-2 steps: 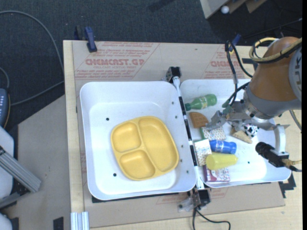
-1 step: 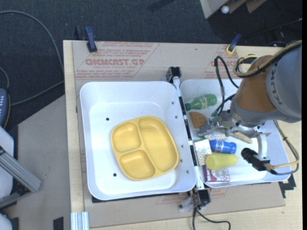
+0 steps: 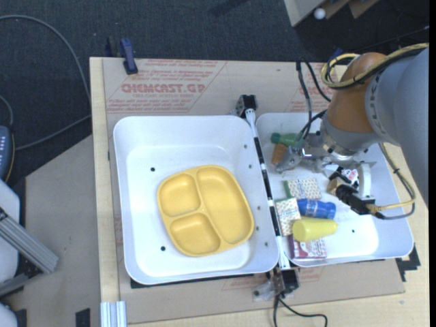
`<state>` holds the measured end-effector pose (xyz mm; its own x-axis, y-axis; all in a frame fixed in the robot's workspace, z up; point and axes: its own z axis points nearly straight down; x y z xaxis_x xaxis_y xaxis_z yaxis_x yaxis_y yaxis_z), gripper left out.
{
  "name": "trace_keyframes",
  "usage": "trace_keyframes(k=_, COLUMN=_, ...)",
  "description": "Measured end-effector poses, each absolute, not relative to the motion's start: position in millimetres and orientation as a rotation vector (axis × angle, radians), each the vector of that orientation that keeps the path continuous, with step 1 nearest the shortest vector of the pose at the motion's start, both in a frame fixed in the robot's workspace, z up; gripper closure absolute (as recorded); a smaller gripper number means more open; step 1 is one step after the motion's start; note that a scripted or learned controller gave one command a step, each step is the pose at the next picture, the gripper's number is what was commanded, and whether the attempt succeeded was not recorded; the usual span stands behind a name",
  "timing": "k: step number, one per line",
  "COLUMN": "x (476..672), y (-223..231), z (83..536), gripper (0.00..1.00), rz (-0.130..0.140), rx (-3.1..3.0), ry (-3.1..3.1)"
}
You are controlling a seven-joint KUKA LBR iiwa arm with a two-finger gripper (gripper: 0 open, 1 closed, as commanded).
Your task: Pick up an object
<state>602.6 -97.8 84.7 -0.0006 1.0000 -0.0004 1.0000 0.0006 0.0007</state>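
Note:
The right bin (image 3: 390,242) holds several small things. A blue can (image 3: 316,208) lies on its side above a yellow rounded object (image 3: 315,229). Patterned packets (image 3: 302,186) lie around them, and a reddish packet (image 3: 310,250) sits at the front edge. At the bin's far left corner are a green item (image 3: 282,139) and a brown item (image 3: 280,154). My gripper (image 3: 300,157) is low in the back of this bin, just right of the brown item and above the packets. Nothing is visibly held.
The left bin (image 3: 136,136) contains a yellow three-compartment plate (image 3: 204,210). A black divider clamp (image 3: 246,105) sits between the bins at the back. The grey arm with its orange band (image 3: 354,94) covers the right bin's far right corner.

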Motion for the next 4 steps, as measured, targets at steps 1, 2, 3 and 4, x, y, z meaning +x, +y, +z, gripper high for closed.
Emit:
trace_keyframes(k=1, x=650.9, y=-101, z=83, gripper=0.00, rz=-0.016, rx=2.234, ry=2.229)
trace_keyframes(k=2, x=657.9, y=-101, z=79, gripper=0.00, rz=-0.040, rx=2.251, ry=2.236)
trace_keyframes(k=3, x=657.7, y=-98, z=79, gripper=0.00, rz=-0.044, rx=2.250, ry=2.232)
trace_keyframes(k=4, x=660.3, y=-96, z=90, gripper=1.00, rz=-0.032, rx=2.240, ry=2.231)
